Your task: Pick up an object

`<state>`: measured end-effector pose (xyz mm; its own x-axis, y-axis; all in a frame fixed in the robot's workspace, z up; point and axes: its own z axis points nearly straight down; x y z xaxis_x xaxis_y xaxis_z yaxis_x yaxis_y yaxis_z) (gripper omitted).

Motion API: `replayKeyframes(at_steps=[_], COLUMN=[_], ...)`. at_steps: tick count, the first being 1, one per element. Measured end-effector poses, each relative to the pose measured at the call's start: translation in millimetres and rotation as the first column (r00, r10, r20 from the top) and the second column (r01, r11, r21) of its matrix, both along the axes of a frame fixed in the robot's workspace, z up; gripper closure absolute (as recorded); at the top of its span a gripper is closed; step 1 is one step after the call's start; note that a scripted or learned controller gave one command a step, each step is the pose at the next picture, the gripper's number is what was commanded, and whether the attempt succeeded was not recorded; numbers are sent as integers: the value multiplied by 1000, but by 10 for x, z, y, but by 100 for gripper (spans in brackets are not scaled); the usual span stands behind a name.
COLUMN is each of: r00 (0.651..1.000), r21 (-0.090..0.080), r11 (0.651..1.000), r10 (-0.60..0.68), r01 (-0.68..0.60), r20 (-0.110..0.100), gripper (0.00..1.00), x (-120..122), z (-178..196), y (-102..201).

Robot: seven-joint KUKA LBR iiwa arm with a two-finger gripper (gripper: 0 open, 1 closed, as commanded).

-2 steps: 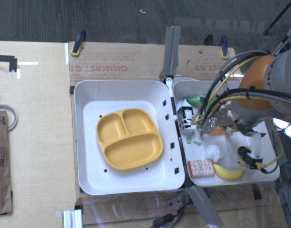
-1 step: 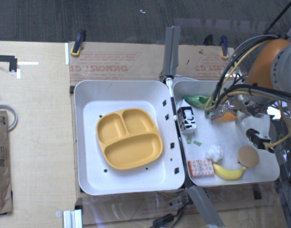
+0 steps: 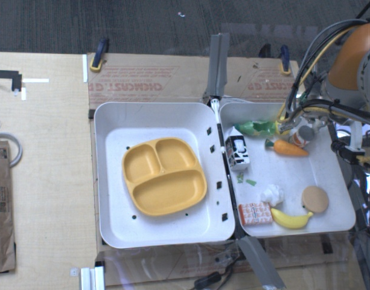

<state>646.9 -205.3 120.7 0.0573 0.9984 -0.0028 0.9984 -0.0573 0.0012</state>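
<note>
The right bin [image 3: 329, 180] holds several small items. An orange carrot [image 3: 289, 149] lies near its back, beside a green leafy piece [image 3: 256, 127]. My gripper [image 3: 302, 133] hangs low at the bin's back right, just above the carrot's right end and close to the green piece. A black-and-white item [image 3: 236, 151] rests against the left wall. A white crumpled piece [image 3: 271, 193], a red-and-white packet [image 3: 255, 213], a yellow banana [image 3: 291, 219] and a brown round disc [image 3: 315, 199] lie toward the front.
The left bin [image 3: 112, 180] carries a yellow divided plate [image 3: 165, 176]. The grey arm with its orange band [image 3: 350, 59] and cables enters at the upper right. A brown paper bag [image 3: 0, 204] lies on the bench at far left.
</note>
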Motion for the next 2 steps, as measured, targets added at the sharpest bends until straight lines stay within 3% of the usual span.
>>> replayKeyframes(at_steps=[1,2], r00=[980,972], r21=[-23,1], r11=[980,972], r10=[197,236], r01=[-196,-236], r20=[35,-1], gripper=[0,0], x=[-234,-1055], z=[-97,1125], y=[157,-178])
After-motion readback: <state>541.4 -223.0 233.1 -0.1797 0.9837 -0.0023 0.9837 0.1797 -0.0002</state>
